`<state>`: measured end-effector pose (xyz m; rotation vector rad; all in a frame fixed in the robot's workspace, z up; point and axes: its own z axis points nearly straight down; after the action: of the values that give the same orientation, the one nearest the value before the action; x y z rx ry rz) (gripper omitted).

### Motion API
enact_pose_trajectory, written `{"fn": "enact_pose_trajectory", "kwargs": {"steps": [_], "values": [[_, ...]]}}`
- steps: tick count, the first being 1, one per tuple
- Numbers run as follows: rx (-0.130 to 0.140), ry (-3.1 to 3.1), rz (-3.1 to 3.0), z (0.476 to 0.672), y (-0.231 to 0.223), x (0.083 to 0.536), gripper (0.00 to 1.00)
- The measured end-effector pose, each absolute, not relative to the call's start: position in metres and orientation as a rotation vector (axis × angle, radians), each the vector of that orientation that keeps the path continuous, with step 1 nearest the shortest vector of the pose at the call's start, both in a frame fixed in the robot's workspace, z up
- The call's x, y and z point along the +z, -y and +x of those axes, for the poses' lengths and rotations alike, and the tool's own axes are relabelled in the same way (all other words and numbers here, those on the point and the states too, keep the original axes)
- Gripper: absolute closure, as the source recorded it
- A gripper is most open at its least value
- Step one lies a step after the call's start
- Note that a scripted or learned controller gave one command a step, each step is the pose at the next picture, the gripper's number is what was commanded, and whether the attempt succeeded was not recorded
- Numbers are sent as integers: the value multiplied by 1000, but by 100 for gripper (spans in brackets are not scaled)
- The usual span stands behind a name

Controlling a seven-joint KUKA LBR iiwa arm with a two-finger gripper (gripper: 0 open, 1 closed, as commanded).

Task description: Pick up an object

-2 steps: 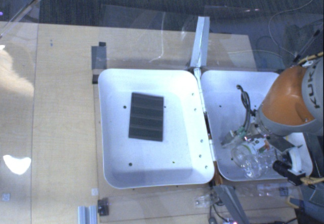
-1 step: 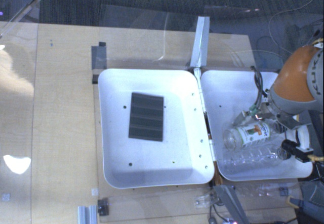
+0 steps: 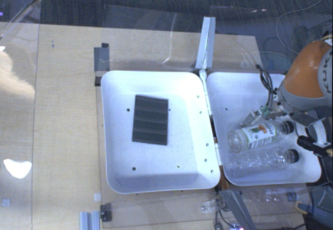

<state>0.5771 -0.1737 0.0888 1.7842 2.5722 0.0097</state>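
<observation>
Two clear plastic bottles lie on their sides in the right bin [image 3: 234, 88]. One bottle [image 3: 257, 136] carries a green and white label and has a dark cap pointing right. The other, unlabelled bottle [image 3: 265, 160] lies just in front of it near the bin's front wall. A dark grey ribbed rectangular block [image 3: 151, 119] lies flat in the left bin [image 3: 119, 161]. My gripper [image 3: 291, 119] hangs low over the right bin's right side, right by the labelled bottle's cap end, under the grey wrist and the orange band [image 3: 307, 75]. The arm hides much of it.
A metal divider post [image 3: 206, 44] rises at the back between the two bins. Cables [image 3: 266, 84] trail from the wrist over the right bin's back. Small clamps sit on the wooden bench at the left bin's corners.
</observation>
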Motion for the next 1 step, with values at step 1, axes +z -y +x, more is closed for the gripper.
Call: {"fn": "enact_pose_trajectory", "kwargs": {"steps": [1], "values": [[15,-2563,1777,581,174,102,100]]}}
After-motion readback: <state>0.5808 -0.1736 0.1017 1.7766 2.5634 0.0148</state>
